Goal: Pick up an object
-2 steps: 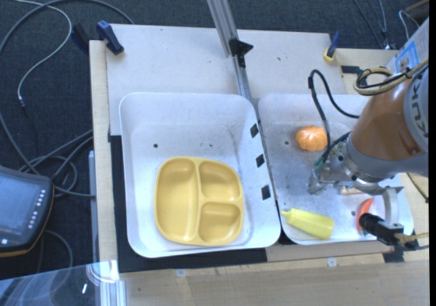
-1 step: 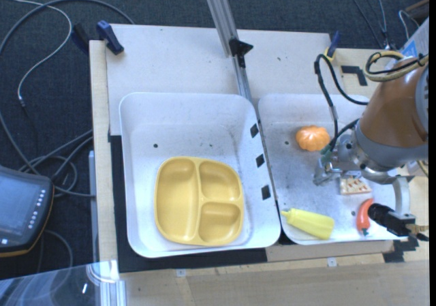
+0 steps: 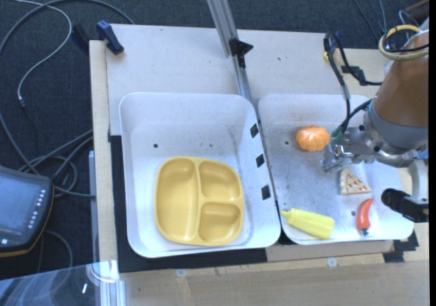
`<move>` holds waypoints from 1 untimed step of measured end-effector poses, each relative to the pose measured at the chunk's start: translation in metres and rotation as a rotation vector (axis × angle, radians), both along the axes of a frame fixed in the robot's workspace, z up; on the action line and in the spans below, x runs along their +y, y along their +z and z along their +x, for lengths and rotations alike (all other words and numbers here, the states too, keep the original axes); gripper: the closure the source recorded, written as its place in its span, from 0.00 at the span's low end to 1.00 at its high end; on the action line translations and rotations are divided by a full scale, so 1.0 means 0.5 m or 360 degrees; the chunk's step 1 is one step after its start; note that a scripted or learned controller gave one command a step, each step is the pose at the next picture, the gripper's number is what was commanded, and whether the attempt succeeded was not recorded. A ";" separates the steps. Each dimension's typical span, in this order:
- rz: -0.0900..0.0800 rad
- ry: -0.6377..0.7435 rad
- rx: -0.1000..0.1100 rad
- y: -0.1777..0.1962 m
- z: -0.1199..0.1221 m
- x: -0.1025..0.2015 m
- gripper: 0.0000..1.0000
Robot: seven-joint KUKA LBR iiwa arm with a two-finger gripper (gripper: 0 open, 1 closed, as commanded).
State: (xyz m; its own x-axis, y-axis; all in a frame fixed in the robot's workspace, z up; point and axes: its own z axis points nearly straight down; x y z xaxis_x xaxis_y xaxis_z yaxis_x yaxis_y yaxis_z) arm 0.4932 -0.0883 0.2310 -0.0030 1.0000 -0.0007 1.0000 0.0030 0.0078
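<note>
Four items lie in your right bin point(image 3: 276, 110): orange fruit point(image 3: 312, 138), cracker triangle point(image 3: 353, 182), red pepper point(image 3: 364, 215), yellow corn point(image 3: 310, 223). Your tool point(image 3: 334, 159) hovers between fruit and cracker (grip state: cannot tell). The yellow tray point(image 3: 199, 200) sits in the left bin point(image 3: 129, 120).

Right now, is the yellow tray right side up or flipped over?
Right side up. The tray lies flat in the left bin with its three compartments facing the camera, hollows and dividing ridges showing.

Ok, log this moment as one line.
gripper over right bin | nearest: orange, cracker | left bin: yellow tray | nothing held
</note>
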 end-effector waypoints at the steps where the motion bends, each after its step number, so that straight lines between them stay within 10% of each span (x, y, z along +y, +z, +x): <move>1: 0.0000 -0.0001 0.0002 0.089 0.003 0.000 1.00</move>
